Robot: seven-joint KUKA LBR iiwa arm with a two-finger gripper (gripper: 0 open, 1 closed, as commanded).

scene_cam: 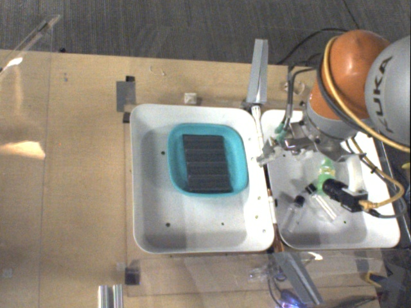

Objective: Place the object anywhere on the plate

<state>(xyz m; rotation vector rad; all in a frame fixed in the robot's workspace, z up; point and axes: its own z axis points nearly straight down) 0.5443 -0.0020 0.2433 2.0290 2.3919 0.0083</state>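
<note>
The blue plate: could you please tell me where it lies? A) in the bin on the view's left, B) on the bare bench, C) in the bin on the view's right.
A: the blue plate lies inside the white bin on the view's left.

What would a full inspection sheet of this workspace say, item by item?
Surface: wooden bench bearing left bin and right bin, both white.
Job's things: teal plate in left bin, dark ribbed slab lying on it.
Clutter: small green thing in right bin.
Grippers: gripper over right bin.
Cables: black cable beside the wrist.
Surroundings: grey carpet; grey post between the bins.
</note>
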